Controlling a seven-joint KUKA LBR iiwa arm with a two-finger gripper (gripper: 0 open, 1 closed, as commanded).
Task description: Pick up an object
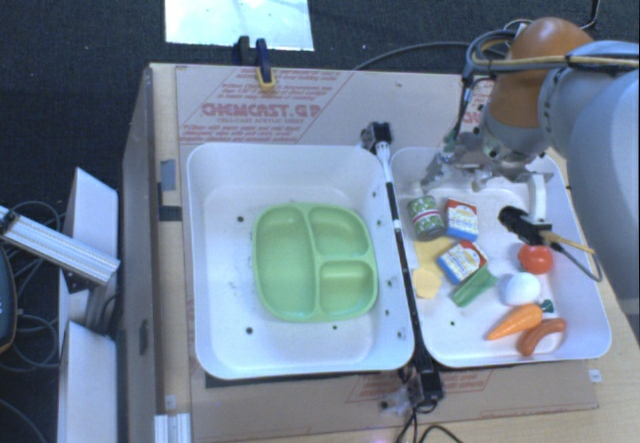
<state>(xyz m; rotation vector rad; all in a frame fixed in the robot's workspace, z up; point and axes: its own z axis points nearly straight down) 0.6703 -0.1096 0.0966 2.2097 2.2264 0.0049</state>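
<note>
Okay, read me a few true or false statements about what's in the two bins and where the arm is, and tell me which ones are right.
1. The green divided tray lies in the left bin. True.
2. The carrot lies in the left bin. False: it lies in the right bin, near its front edge.
3. The gripper is over the right bin's far end. True.
4. The tomato sits on the green tray. False: it is in the right bin, beside the white egg.
</note>
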